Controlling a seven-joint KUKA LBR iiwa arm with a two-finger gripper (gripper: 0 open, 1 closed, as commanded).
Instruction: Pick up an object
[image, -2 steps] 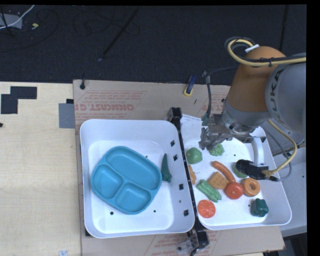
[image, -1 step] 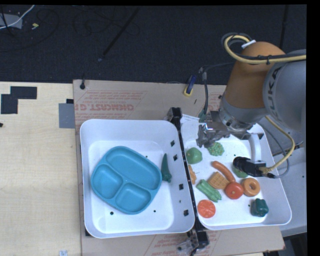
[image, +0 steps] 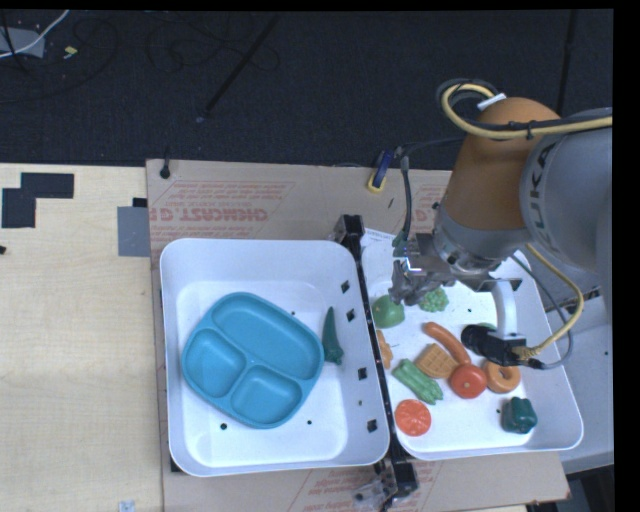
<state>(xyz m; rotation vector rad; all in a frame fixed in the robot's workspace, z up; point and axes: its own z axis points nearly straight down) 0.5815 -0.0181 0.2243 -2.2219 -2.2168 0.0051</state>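
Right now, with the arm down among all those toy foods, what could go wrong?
The gripper hovers in the right bin between a round green piece and a bumpy green piece lying close together; it may catch neither or shove one aside. The round piece lies near the bin's inner wall and could get pushed against it instead of lifted. An orange stick-shaped piece nearby might get knocked.

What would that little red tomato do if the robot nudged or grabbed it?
The red tomato looks round and glossy, so it would probably roll if nudged and could slip from a pinch. It looks like a plastic toy, so likely light and stiff. The orange ring close beside it may stop it rolling far.
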